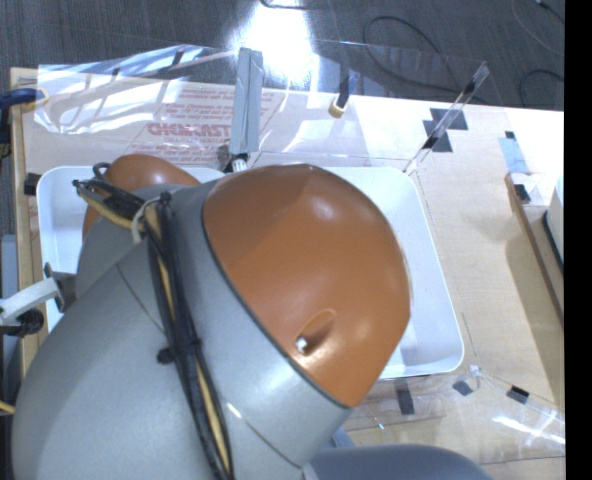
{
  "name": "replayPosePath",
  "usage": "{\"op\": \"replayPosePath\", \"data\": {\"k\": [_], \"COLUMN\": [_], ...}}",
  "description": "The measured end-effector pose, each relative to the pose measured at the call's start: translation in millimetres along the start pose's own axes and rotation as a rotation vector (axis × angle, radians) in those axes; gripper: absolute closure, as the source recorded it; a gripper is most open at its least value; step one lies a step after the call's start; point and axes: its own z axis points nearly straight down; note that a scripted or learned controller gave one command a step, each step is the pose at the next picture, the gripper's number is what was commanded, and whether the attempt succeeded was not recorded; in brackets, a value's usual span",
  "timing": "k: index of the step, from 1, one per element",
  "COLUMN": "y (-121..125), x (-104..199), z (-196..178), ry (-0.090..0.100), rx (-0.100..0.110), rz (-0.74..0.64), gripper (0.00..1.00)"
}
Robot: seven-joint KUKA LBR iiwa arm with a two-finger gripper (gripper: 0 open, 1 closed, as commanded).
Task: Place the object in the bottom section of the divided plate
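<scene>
The object to be placed and the divided plate cannot be found in the camera view: the arm (226, 338) stands close to the lens and covers most of the bins, so where the task's thing lies is not possible to say. For the same reason, the one relation that matters for the coming move, which way the object or the plate's bottom section lies from the gripper, cannot be read here, and neither can the long axis of the object.

What can be seen is a white bin (431, 298), with its right wall and near right corner free at the side of the arm, and a small part of the left rim near the top left. The gripper itself is behind the arm's body, so its state cannot be told.

The arm lies across the bin from lower left toward the centre. Its large orange cap (306, 268) is turned up toward the camera, and the grey housing below it fills the lower left. A black cable (181, 338) runs along the grey housing. A second orange part (141, 173) looks out behind, near the bin's top left corner. Behind the bin, clear plastic sheet (126, 83) lies on the bench.
</scene>
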Motion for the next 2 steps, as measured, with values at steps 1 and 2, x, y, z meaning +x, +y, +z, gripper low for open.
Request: {"op": "replayPosePath", "data": {"k": [1, 2], "y": [-1, 14], "x": [-2, -5], "z": [7, 7], "ry": [-0.004, -0.004], "rx": [0.006, 0.012], "rz": [0.016, 0.009], "gripper": [0.0, 0.0]}}
